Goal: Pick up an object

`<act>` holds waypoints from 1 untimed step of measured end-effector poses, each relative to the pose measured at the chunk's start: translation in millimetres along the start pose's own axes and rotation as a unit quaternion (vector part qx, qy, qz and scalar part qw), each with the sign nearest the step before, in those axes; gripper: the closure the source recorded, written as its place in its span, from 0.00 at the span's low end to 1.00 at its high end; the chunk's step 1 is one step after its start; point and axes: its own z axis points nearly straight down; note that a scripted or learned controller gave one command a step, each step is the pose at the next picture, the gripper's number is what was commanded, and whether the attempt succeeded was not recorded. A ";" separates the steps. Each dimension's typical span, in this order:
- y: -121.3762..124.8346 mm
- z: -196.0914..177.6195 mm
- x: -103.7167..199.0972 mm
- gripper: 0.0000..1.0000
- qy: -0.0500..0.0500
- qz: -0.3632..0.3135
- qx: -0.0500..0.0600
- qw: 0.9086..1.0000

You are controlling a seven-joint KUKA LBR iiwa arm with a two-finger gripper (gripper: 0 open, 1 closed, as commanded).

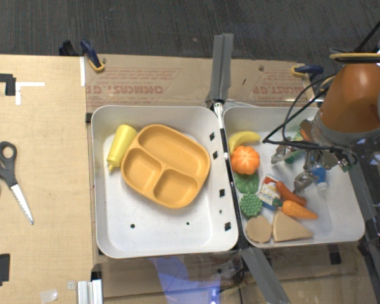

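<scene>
My gripper [291,168] hangs over the right bin [342,227], above its middle. Its two fingers stand apart, with only the bin's white floor showing between them. Below and left of it lie an orange carrot [297,208], a small red and white carton [270,192] and a wedge of bread [291,228]. To its left sit an orange fruit [245,159], a banana [243,138] and two green pieces [249,195]. A round tan biscuit [259,230] rests at the bin's front. A small blue thing [320,180] lies partly hidden under the wrist.
The left bin [114,233] holds a yellow divided plate [163,165] and a yellow bottle [120,145]. Scissors [9,176] lie on the bench at far left. Black cables [297,116] hang from the arm's wrist above the right bin.
</scene>
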 end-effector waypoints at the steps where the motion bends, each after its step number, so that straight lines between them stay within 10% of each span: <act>1: 32.2 0.6 76.2 0.00 0.001 0.032 0.000 0.999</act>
